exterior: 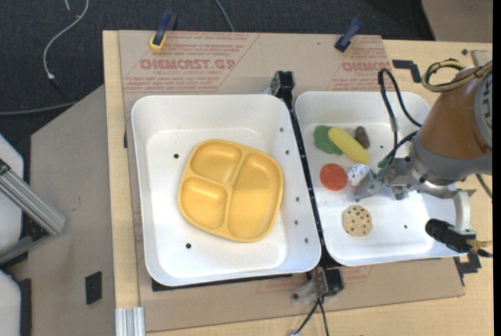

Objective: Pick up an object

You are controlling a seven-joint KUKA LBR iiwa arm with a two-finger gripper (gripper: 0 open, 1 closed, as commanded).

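I watch through one fixed camera high above the tabletop (125, 170), angled down from moderate range; the tool (366, 184) sits right of centre, both bins left of the arm.

Red print reading "CHEMCAST GP" runs across the brown protective paper sheet (235, 52) that covers the bench behind the two bins. It is clearest behind the left bin, with a line of much smaller red lettering under it that is too fine to read. The same red print repeats behind the right bin, where it is partly cut off and blurred.
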